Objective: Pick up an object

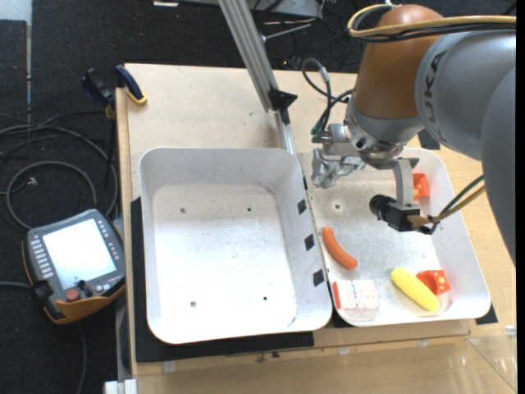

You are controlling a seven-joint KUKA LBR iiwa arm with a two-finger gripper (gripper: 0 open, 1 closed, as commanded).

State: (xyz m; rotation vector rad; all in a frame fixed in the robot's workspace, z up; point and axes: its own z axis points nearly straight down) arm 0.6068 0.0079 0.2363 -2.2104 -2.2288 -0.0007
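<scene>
The pincer (326, 171) is hovering over the right bin (459, 245), grasping nothing; whether it is clenched I cannot tell. A sausage (339, 248) is lying below it.

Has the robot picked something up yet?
Not yet. The tool sits low at the far end of the right bin, and nothing shows between its fingers. The orange sausage, yellow banana and white box all lie in that bin. The whole pick is left.
</scene>
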